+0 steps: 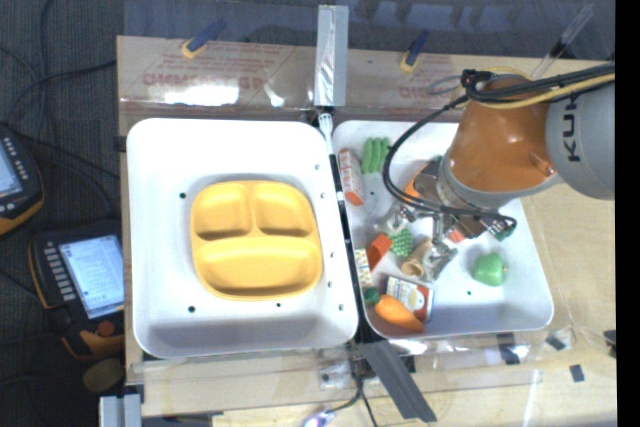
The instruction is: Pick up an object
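Where claw (428, 250) hovers (right bin (520, 305)), toys crowd close.

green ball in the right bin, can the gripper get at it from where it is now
Probably yes. The green ball lies alone on bare bin floor, just right of the gripper, with nothing on top of it.

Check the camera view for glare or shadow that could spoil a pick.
Camera view: glare streaks the plastic sheet behind the bins; the arm shades the right bin under it; the yellow tray is evenly lit and sharp; small toys look slightly soft.
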Controlling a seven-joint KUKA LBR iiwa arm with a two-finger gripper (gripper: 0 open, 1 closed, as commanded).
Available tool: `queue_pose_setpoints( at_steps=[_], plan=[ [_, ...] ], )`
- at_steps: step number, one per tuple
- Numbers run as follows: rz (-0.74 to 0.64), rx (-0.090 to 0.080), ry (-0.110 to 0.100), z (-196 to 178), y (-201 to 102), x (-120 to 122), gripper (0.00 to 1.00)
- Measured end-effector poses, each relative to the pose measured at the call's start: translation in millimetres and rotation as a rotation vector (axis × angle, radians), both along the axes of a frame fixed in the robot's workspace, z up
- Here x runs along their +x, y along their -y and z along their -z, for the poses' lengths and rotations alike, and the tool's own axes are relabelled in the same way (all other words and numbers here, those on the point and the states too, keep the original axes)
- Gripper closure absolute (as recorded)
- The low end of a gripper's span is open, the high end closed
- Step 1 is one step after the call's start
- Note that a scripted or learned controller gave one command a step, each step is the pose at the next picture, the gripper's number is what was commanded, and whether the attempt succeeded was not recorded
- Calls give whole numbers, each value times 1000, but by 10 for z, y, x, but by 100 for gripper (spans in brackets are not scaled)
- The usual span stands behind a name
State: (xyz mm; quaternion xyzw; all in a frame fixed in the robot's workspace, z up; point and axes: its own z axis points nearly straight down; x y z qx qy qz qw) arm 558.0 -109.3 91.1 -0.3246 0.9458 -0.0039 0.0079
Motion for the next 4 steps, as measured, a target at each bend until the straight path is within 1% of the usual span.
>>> queue_pose_setpoints(
  at_steps=[1,2,3,4],
  plan=[
    [140,1,4,-4,-133,-57,0],
    [172,3,-3,11,-70,571,0],
    [186,6,-1,8,-117,515,0],
    [233,7,0,3,-163,203,0]
  ],
)
